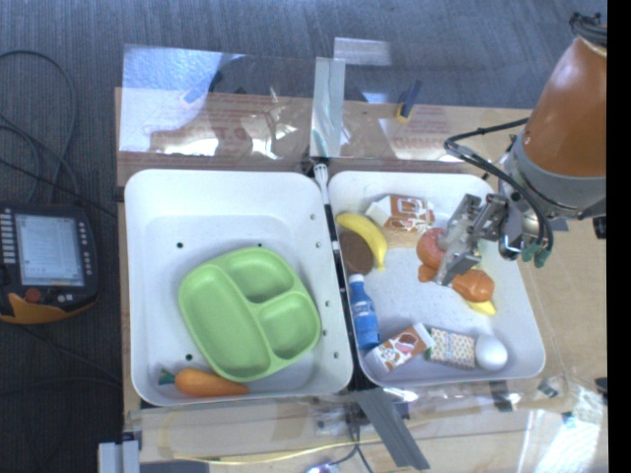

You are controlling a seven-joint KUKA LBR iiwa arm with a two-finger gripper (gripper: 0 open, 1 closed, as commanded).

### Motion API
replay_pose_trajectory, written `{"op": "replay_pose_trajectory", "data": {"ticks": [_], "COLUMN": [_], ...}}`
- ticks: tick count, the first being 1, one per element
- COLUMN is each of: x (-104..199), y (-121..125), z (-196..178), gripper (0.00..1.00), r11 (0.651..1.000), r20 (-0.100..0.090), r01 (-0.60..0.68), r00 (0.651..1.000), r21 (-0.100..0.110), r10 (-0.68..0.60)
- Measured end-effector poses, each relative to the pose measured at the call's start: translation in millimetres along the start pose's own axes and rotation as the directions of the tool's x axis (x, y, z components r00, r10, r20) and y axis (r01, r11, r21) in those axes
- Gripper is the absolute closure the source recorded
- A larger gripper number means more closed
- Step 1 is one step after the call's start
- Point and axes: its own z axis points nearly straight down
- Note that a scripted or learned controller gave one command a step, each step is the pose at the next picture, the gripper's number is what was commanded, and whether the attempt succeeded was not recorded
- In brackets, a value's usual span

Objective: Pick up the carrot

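Note:
The carrot [204, 383], orange with a small green tip, lies flat in the left bin's near left corner, just by the front edge of a green divided plate [251, 311]. My gripper [455, 251] is far from it, low over the right bin [523, 318], among a reddish round fruit [430, 247] and an orange fruit [475, 285]. Its fingers [463, 217] look open, with nothing seen between them. The grey arm with its orange band reaches in from the right.
The right bin also holds a banana [361, 233], a blue bottle [363, 313], snack packets [405, 213], a white egg [490, 353] and small cartons [451, 346]. A low wall [333, 264] divides the two bins. A teach pendant [44, 259] lies off to the left.

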Motion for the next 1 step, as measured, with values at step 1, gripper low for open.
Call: {"op": "replay_pose_trajectory", "data": {"ticks": [1], "x": [26.4], "y": [57.2], "z": [-55.1], "gripper": [1.00], "r11": [0.997], "r20": [0.002], "r01": [-0.077], "r00": [0.997], "r21": [-0.001], "r10": [0.077]}}
